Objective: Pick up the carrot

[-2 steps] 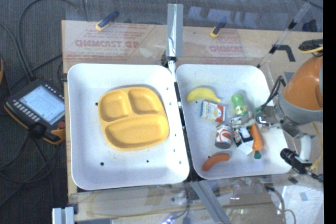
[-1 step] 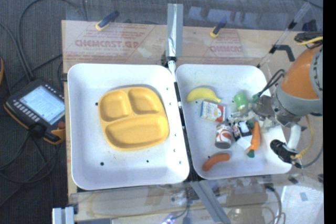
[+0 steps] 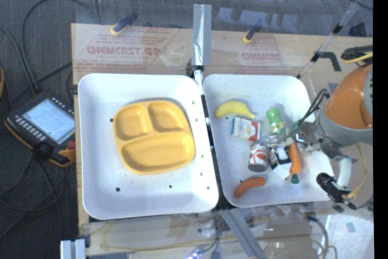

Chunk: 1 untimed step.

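Carrot (image 3: 294, 162): lying in right bin (image 3: 303, 87), near-right, touching the clutter. Not lifted. My claw (image 3: 280, 148): state indiscernible. Pickup outstanding.

Overhead cam, slanted, prob. mid-range.

Two white bins sat side by side on the desk (image 3: 91, 57).
The left bin (image 3: 97, 148) held a yellow sectioned tray (image 3: 155, 135); the right bin (image 3: 303, 91) held a banana (image 3: 234, 109), a small carton (image 3: 245, 128), a green bottle (image 3: 275, 119), a can (image 3: 258, 156) and a sausage (image 3: 249, 186).
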### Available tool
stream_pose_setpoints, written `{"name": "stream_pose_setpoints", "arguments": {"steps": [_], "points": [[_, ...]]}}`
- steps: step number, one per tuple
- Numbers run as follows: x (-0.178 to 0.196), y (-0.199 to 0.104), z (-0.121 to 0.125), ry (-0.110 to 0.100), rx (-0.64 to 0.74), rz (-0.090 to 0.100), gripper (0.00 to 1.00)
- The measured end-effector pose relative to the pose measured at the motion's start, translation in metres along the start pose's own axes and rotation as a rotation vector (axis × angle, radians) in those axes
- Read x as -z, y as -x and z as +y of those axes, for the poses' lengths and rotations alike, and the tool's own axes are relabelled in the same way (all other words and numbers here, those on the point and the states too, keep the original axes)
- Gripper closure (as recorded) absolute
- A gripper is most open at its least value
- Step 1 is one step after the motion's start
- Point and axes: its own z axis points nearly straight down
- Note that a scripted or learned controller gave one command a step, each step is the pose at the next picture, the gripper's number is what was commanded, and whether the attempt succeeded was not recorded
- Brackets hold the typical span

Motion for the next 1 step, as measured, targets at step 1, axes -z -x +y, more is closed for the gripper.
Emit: {"name": "stream_pose_setpoints", "arguments": {"steps": [1], "points": [[0.0159, -0.0026, 0.0058, 0.012, 0.008, 0.003, 1.00]]}}
